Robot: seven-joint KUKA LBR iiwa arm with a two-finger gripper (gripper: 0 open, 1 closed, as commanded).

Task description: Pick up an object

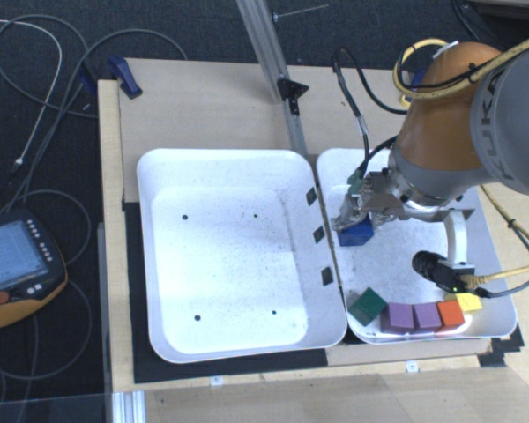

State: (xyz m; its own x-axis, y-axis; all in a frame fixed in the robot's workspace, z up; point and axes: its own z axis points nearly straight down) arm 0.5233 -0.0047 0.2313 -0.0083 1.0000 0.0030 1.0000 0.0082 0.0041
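The arm reaches in from the right, its orange band and grey wrist over the right bin (397,263). My gripper (354,220) points down near that bin's left wall. A blue block (358,233) lies directly under the gripper's tip, partly covered by it. Whether the block is gripped or just resting on the bin floor cannot be made out. Along the bin's front edge lie a green block (368,306), two purple blocks (400,316), an orange block (450,315) and a yellow block (469,302).
The left bin (220,254) adjoins the right one, black clips marking the shared wall. A metal post (273,51) slants in from the top. A black cable plug (436,270) hangs over the right bin. A handheld pendant (13,263) lies off the bench at left.
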